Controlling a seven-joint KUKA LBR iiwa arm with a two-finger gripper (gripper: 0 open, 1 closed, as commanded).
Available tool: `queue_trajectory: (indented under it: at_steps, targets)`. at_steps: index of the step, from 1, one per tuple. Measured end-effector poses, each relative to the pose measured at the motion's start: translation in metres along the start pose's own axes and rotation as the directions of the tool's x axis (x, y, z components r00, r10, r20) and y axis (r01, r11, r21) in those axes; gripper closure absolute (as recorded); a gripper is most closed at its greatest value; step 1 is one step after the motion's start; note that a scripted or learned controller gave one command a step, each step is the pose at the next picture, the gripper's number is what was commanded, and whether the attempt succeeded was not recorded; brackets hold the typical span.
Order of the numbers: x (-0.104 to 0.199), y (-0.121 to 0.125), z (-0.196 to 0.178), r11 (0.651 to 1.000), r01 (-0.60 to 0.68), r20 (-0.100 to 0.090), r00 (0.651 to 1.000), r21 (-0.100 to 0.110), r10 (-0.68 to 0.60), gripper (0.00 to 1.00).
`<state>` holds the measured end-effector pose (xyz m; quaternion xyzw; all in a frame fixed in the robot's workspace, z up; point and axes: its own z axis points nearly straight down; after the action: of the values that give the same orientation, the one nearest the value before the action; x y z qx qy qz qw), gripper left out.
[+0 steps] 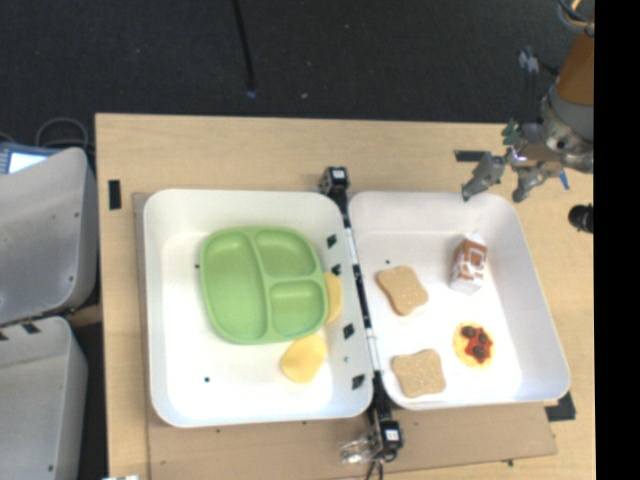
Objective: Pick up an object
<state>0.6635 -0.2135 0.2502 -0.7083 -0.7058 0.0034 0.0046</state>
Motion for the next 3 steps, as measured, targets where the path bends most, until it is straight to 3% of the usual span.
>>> queue_trajectory:
  at_steps: [1,3]
  targets:
    - [0.001,0.002,-0.009,1.0,0.004,0.004,1.0,-0.013,-0.004,0.0]
    - [0.007,0.006,0.086,1.0,0.006,0.003,1.0,-0.01,-0.006,0.0]
